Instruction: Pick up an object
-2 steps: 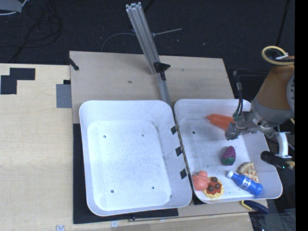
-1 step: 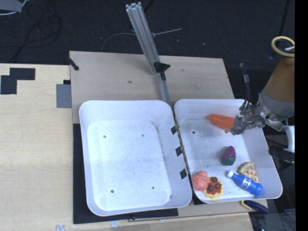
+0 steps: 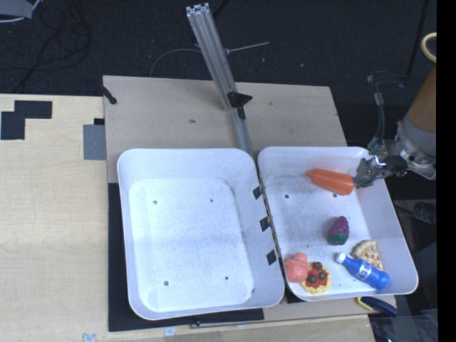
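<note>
The right bin (image 3: 381, 212) holds an orange carrot-shaped toy (image 3: 330, 180) near its far right side. A purple toy (image 3: 338, 229) lies in the middle of the bin. A pink toy (image 3: 297, 267), a small round pastry toy (image 3: 316, 278), a blue bottle (image 3: 364, 271) and a waffle-like piece (image 3: 368, 251) sit along the near edge. My gripper (image 3: 368, 171) hangs at the bin's right rim, just beside the carrot's right end. Nothing shows between its dark fingers.
The left bin (image 3: 135, 191) stands beside the right one, with black clips (image 3: 263, 223) along the shared rims. A slanted metal rail (image 3: 217, 59) rises behind the bins. A yellow-handled item (image 3: 375, 304) lies off the right bin's near corner.
</note>
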### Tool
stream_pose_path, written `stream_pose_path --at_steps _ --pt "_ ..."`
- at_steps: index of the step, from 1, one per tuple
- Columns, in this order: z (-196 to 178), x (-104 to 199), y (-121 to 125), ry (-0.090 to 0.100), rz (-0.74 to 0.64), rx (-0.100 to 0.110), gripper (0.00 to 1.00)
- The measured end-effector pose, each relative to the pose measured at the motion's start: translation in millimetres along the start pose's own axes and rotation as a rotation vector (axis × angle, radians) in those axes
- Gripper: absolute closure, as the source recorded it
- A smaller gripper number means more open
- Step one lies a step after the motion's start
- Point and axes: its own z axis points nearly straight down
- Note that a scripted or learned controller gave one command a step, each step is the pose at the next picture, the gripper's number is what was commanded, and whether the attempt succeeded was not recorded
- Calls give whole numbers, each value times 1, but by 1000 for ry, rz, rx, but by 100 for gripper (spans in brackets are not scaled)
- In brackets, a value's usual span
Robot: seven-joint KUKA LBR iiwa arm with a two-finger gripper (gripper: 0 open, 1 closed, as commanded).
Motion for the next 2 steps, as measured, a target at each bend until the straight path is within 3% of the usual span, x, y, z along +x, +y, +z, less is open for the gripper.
stream_pose_path --at_steps 2 --pt "13 106 -13 2 -3 5 100"
